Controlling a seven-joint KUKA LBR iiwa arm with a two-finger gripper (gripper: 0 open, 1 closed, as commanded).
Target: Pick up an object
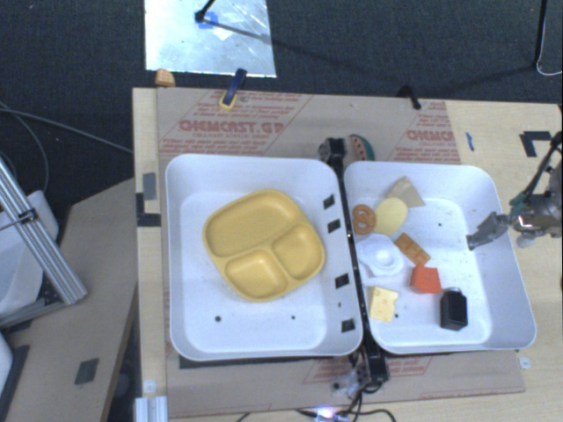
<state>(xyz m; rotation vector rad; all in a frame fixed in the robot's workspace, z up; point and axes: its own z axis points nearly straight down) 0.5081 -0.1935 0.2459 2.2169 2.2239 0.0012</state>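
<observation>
Dark carpet around my surface, two white bins, tool entering from the right.

Nearest my tool, the right bin holds seven small pieces left of it, any one a candidate: black block, red block, orange bar, white cup, yellow cheese slice, yellow disc, pretzel. Farther left, one yellow divided plate fills the left bin, likely keeping it apart. I cannot tell the tool's opening; nothing seems held.

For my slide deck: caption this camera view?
Gripper poised over right bin of toy food; yellow divided plate in left bin.
</observation>
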